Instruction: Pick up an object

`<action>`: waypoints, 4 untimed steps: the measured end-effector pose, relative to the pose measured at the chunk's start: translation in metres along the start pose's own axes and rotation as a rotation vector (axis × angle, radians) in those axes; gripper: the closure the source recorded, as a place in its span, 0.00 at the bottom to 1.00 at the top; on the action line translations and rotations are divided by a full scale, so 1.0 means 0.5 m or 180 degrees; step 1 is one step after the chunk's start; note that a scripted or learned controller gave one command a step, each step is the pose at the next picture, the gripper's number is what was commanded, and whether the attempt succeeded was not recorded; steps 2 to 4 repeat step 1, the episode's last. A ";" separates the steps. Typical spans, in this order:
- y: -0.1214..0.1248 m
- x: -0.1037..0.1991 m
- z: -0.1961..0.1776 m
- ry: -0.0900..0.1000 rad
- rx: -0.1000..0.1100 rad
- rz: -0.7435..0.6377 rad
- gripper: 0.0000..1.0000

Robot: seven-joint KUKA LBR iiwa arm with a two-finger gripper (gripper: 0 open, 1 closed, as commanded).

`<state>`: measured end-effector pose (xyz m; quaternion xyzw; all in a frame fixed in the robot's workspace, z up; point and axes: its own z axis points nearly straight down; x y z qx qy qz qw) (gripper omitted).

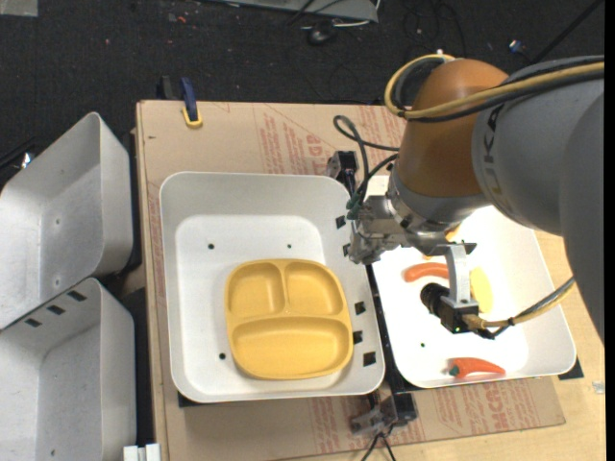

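Two white bins are seen side by side on a brown board point(250, 142). The left bin point(183, 257) is set at 9 o'clock from the right bin point(543, 349). A yellow tray point(286, 320) with three compartments is laid flat in the left bin, toward 5 o'clock from the bin's middle and close to the rim at 6 o'clock.

The grey arm point(538, 133) is reached in from 3 o'clock, and the 12 o'clock part of the right bin is covered by it. The gripper point(370, 233) is held over the strip where the two bins meet, at about 10 o'clock of the right bin. Whether it is wide or narrow cannot be told, and nothing is seen held in it.

Three small things are left in the right bin. An upper orange piece point(423, 272) is lying at 10 o'clock from the bin's middle, near the gripper at its 4 o'clock. A yellow piece point(480, 291) is found about the middle, partly hidden by the robot's own parts. A lower orange piece point(476, 367) is lying at 6 o'clock, close to the rim and well apart from the gripper.

A yellow clamp point(192, 113) is fixed at the board's 11 o'clock corner.
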<state>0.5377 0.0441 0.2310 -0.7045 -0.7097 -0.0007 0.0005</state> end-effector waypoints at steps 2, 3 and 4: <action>-0.005 0.103 0.019 -0.0005 0.0007 0.0003 1.00; -0.005 0.103 0.019 -0.0005 0.0007 0.0003 1.00; -0.005 0.103 0.019 -0.0005 0.0007 0.0003 1.00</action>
